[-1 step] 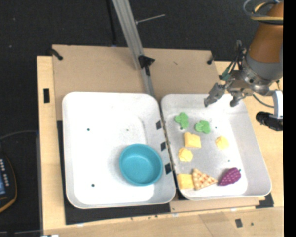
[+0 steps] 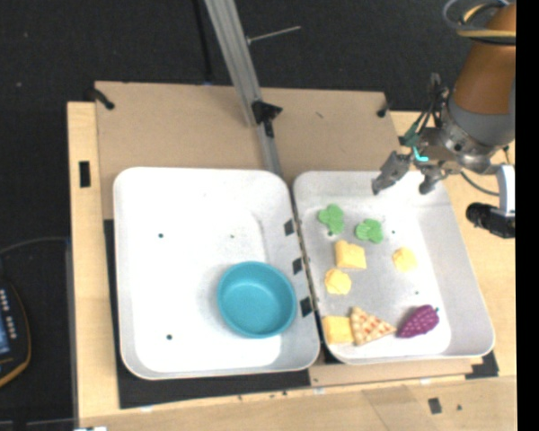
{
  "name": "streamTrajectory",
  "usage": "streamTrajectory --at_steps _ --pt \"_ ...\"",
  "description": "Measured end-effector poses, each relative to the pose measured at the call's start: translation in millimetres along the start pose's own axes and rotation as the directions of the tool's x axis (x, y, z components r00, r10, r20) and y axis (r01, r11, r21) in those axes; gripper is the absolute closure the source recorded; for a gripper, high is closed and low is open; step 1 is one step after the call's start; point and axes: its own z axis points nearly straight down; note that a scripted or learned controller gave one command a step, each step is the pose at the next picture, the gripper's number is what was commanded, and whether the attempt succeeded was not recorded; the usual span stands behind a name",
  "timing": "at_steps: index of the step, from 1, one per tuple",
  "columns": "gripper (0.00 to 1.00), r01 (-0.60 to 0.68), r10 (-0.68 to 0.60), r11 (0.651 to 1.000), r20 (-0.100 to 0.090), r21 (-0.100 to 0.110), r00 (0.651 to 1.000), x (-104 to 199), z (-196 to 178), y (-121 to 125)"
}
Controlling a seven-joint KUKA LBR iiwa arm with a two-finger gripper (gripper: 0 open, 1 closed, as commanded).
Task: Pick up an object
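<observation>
While the claw (image 2: 406, 176) hangs spread open with nothing between its fingers over the far edge of the right bin (image 2: 463, 281), the toy foods lie below it on the bin's floor. Two green broccoli pieces (image 2: 331, 216) (image 2: 370, 232) sit nearest the claw; a yellow cheese block (image 2: 349, 255), a small yellow piece (image 2: 404, 259) and another yellow lump (image 2: 338, 282) lie mid-bin. Along the near wall are a yellow wedge (image 2: 338, 329), a pizza slice (image 2: 370, 326) touching it, and purple grapes (image 2: 418, 321). A blue bowl (image 2: 256, 299) stands in the left bin (image 2: 162, 205). No readable writing or brand shows on the bench (image 2: 180, 124).
</observation>
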Motion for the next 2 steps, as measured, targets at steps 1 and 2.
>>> streamTrajectory --at_steps 1,2 --pt "0.0 -0.005 0.005 1.0 0.001 0.005 1.0 -6.6 45.2 -6.2" --pt "0.0 -0.005 0.005 1.0 0.001 0.005 1.0 -16.5 103.4 -9.7"
